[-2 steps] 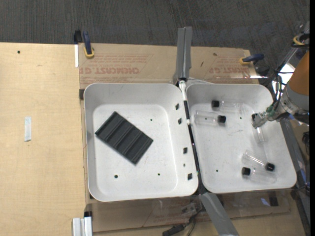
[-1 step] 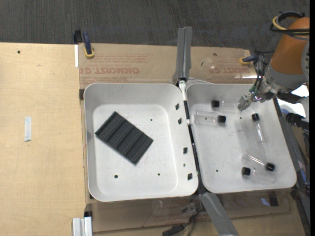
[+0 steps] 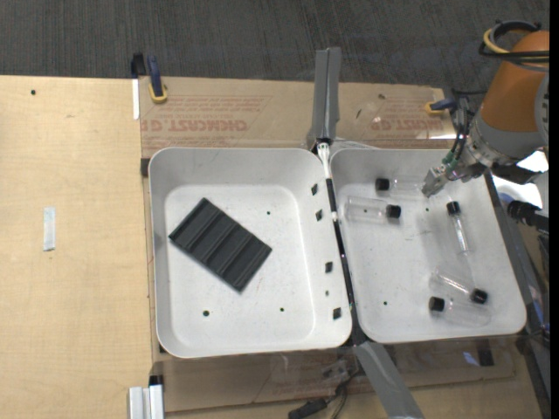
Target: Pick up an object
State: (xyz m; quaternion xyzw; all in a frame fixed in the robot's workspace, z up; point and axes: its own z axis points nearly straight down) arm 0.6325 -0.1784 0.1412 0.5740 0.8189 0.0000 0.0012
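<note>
Tubes lay scattered in the right bin (image 3: 498, 317), clear ones with black caps, and any of them could have served as the thing to pick up. Nearest the camera, toward the bin's front, a pair of tubes (image 3: 454, 293) lay close together, their caps at the lower ends. Further back, a slim tube (image 3: 458, 225) lay lengthwise near the right side, and another tube (image 3: 371, 208) rested near the divider between the bins, with a loose-looking black cap (image 3: 382, 183) just behind it. In the left bin (image 3: 162, 260) a dark ribbed slab (image 3: 220, 243) lay flat at an angle, well apart from everything else.

At the far right corner the gripper (image 3: 434, 183) hung over the back of the right bin, tilted down toward the floor of it — whether the claw was spread or clenched could not be told at that size. Nothing was visibly caught in it. By my judgement the task was barely begun: the arm was over the bin, but no object was lifted, so the descent, the grasp and the lift all remained.
</note>
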